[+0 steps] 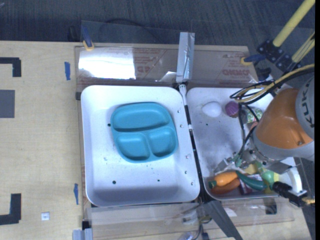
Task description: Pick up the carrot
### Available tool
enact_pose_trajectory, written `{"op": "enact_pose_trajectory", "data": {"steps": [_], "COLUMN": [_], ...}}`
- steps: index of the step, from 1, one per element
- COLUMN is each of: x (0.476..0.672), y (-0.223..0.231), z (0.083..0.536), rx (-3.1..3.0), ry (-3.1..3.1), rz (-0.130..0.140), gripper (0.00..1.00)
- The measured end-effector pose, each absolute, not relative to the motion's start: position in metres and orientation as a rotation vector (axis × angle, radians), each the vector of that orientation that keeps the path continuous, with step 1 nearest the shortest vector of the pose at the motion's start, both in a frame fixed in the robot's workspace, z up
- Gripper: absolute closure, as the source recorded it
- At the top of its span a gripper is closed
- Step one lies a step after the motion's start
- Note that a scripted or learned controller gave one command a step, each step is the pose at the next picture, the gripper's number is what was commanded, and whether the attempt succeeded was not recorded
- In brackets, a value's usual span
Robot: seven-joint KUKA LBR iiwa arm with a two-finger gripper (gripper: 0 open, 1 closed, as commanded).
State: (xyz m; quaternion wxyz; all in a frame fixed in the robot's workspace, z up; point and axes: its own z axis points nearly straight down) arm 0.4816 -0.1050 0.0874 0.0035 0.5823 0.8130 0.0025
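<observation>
Your target, the small orange plastic carrot (pixel 226 179), lies on its side at the near edge of the right-hand shallow white bin (pixel 212 134), close to the wall it shares with the left-hand white bin (pixel 95 149), where a blue three-compartment plastic plate (pixel 144 131) sits. The tool (pixel 246 160) hangs low just beside and above the carrot's right end, among a crowd of small toys; whether it is open or gripping anything cannot be told from here, as the orange-banded wrist hides much of it. To do this well, shift toward the carrot's middle, away from the teal toy (pixel 251 182) touching its right side, and close across its narrow width. The white egg-shaped toy (pixel 212 109) and purple round toy (pixel 232 108) lie well apart at the far end.
</observation>
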Motion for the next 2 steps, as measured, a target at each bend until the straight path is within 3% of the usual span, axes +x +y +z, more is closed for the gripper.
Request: {"op": "enact_pose_trajectory", "data": {"steps": [2], "x": [0.4817], "y": [-0.0986], "z": [0.0874], "rx": [1.910], "ry": [2.484], "rz": [0.007], "gripper": [0.00]}}
